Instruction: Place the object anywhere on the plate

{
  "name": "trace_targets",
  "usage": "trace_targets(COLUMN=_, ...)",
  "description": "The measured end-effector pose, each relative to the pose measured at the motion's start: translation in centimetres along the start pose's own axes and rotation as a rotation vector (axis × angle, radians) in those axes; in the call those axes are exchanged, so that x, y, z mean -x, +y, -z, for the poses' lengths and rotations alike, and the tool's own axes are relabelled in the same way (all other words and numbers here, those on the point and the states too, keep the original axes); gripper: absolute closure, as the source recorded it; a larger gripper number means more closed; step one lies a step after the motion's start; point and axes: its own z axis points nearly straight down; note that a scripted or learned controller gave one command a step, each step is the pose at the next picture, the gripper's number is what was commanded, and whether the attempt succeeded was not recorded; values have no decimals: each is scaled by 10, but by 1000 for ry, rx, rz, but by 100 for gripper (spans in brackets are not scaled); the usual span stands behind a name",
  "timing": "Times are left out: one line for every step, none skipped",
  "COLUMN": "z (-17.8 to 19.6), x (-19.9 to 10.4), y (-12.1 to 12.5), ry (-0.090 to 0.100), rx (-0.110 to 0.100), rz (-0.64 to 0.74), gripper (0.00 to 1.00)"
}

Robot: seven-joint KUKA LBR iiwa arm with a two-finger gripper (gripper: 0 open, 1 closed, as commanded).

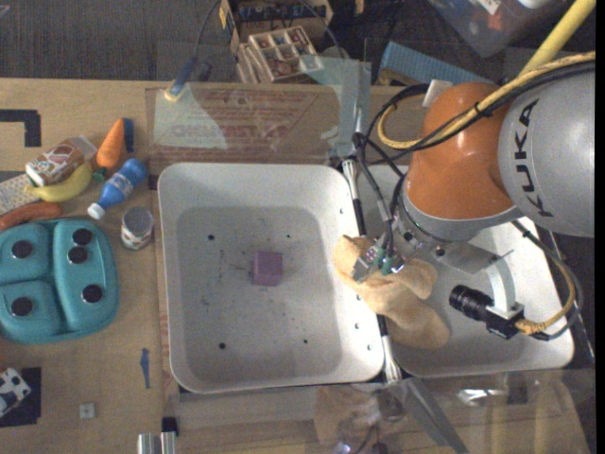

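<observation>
A small purple cube point(267, 268) lies flat near the middle of the left bin point(189, 187). A tan, lumpy bread-like object point(408, 305) lies across the divider between the two bins, mostly on the right bin's point(541, 343) side. My gripper point(378, 263) hangs under the grey and orange arm point(463, 159), right over the upper end of the tan object and touching or nearly touching it. The arm's bulk hides most of the right bin's floor, and I cannot make out a plate there.
Left of the bins on the bench are a teal moulded tray point(57, 277), a small can point(137, 227), a blue-and-white bottle point(118, 187), a banana point(61, 187) and a carrot point(113, 143). A clear sheet point(246, 121) lies behind the left bin. A black cylinder with a yellow cable point(482, 308) sticks out beside the wrist.
</observation>
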Motion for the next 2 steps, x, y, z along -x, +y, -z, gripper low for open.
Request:
trace_targets(z=185, x=50, y=-76, ry=-3, rx=2, rz=57, gripper=100)
trace_targets(z=199, x=62, y=13, ry=-4, rx=3, rz=196, gripper=100)
